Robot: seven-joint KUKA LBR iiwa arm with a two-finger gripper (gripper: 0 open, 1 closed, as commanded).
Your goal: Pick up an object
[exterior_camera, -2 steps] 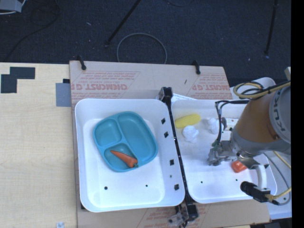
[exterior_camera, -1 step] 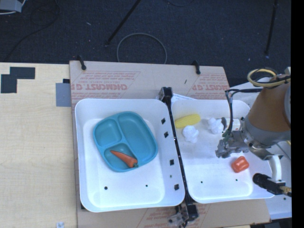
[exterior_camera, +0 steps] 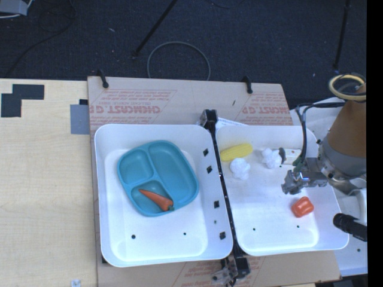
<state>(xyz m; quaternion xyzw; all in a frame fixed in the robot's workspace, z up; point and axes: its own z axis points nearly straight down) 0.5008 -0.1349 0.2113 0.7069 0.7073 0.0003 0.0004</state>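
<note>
Across the desk from left to right: left bin (exterior_camera: pixel 114 232) is carrying a blue divided plate (exterior_camera: pixel 158 175) with a small carrot (exterior_camera: pixel 155 198) lying in its near compartment, long axis running left-far to right-near. Right bin (exterior_camera: pixel 269 244) is holding a yellow piece (exterior_camera: pixel 236 152) at the far left, long axis roughly left-right, then two white lumps (exterior_camera: pixel 240 168) (exterior_camera: pixel 272 158) just right of it. Claw (exterior_camera: pixel 293 183) is hanging over the right half of the right bin; cannot tell whether it is spread or closed, and nothing is showing in its grip. Orange-red object (exterior_camera: pixel 303 207) is sitting just near-side and slightly right of the claw, close but apart from it. Judging from this, it is the nearest pick: a short shift toward the near edge and a touch right, then down. Object is looking chunky, no clear long axis.
</note>
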